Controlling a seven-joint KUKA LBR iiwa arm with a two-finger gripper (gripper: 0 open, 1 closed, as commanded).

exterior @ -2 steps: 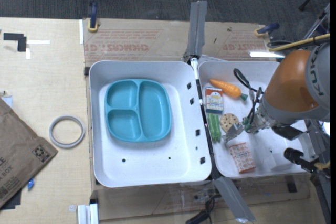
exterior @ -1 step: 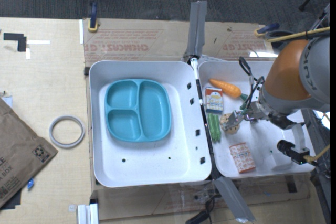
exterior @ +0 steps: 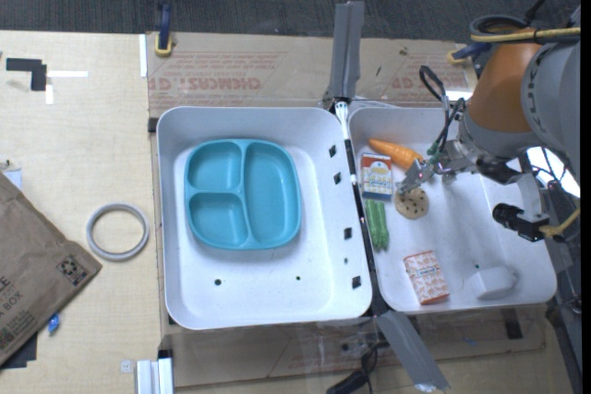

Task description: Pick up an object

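Orange carrot [exterior: 392,150] lies at the back of your right bin [exterior: 526,291], just beside the lowered end effector [exterior: 423,173], whose opening you cannot judge, so you are at the approach and need a centred closing next.

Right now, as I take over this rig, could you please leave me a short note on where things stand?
Gripper: low in the right bin, beside the carrot and above the round cookie; I see nothing held.
Right bin also has a small carton, green beans, a red-and-white packet and a white object.
Left bin holds the teal divided plate.
Done: the approach. Left: grasp and lift an object.
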